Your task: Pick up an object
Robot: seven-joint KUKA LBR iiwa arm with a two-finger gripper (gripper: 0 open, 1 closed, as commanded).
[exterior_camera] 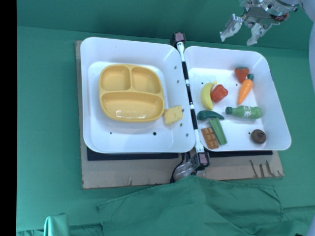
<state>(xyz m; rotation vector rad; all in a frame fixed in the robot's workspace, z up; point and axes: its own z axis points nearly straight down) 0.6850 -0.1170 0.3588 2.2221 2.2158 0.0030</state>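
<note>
Past the rumpled green cloth (197, 205) at the near edge, the toys lie in the right bin (275, 127), with the carrot (244, 91) nearest, slanting lengthwise, below the gripper (242, 29), which hangs spread and empty beyond the far rim.

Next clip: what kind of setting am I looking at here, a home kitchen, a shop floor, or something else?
Most likely a robot-lab grasping bench, not a kitchen. Two shallow white bins sit on a green-draped table, the food is toy plastic, such as a carrot and banana, and the open gripper hangs above the right bin.
</note>
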